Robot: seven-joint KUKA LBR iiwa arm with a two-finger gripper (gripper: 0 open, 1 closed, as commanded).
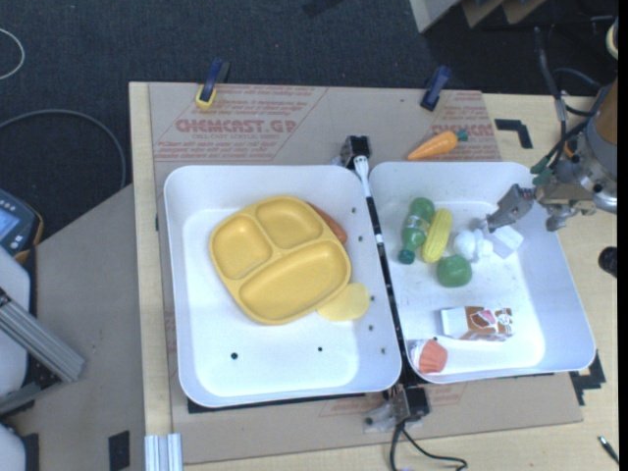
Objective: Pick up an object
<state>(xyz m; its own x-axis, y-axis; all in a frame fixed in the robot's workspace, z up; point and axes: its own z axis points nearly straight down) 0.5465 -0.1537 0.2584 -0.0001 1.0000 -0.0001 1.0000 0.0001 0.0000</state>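
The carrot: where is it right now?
The carrot lies on the bench, outside both bins, just past the far rim of the right bin near its left corner and below a blue clamp.

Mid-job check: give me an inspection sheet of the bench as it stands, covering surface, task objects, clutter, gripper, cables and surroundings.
Surface: cardboard-topped bench bearing a left bin and a right bin, side by side.
Job's things: right bin holds a green bottle, yellow corn, green ball, white object, small carton and an orange-red item at the near corner.
Clutter: yellow divided plate in the left bin, a pale yellow disc at its edge; toy carrot on the cardboard outside the bins.
Gripper: gripper over the right bin's far right part, beside the white object; nothing seen between its fingers.
Cables: black cable at the front edge.
Surroundings: dark carpet; two clamps on the far edge.
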